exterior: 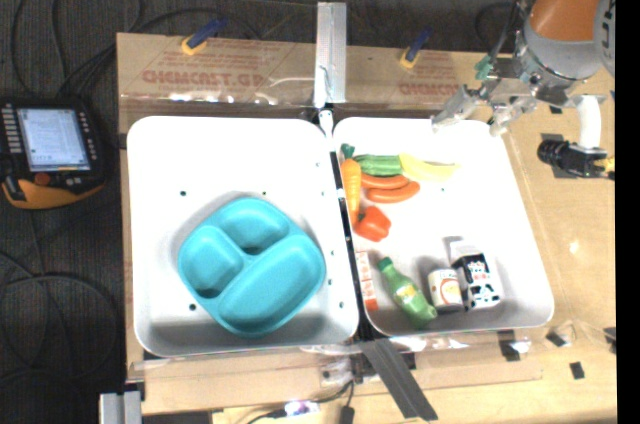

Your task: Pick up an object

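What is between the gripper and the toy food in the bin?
Nothing visible. The gripper hangs over the right bin's top rim, and only bare white floor lies between it and the toy vegetables. The green bottle and cartons lie farther away.

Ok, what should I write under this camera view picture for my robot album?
The gripper hangs open above the right bin of toy food; a blue divided plate fills the left bin.

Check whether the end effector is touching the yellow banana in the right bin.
Apart. The camera view shows the end effector above the right bin's upper rim, with bare white bin floor between it and the yellow banana.
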You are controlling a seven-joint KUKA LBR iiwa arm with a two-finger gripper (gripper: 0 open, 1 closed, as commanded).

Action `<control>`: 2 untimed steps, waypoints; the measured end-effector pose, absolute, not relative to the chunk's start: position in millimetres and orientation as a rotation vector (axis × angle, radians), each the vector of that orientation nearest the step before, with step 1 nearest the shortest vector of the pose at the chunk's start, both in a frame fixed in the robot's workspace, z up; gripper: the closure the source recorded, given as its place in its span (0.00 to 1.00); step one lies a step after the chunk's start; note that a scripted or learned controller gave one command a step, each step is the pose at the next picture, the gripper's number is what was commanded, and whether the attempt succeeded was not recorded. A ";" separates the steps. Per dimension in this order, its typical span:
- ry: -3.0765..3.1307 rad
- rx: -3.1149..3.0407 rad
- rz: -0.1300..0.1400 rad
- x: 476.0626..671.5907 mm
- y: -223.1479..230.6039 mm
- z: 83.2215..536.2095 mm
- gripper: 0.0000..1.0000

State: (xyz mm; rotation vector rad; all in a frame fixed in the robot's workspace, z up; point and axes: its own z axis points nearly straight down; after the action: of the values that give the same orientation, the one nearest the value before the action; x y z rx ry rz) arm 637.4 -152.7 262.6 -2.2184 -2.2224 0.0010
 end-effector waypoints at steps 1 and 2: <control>-2.307 -2.132 0.005 664.4 -115.3 216.9 0.00; -2.368 -2.092 -0.016 645.4 -119.0 112.1 0.00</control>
State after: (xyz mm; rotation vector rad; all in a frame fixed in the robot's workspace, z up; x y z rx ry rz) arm 645.4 -119.0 112.1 -2.0915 -2.3680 -0.0161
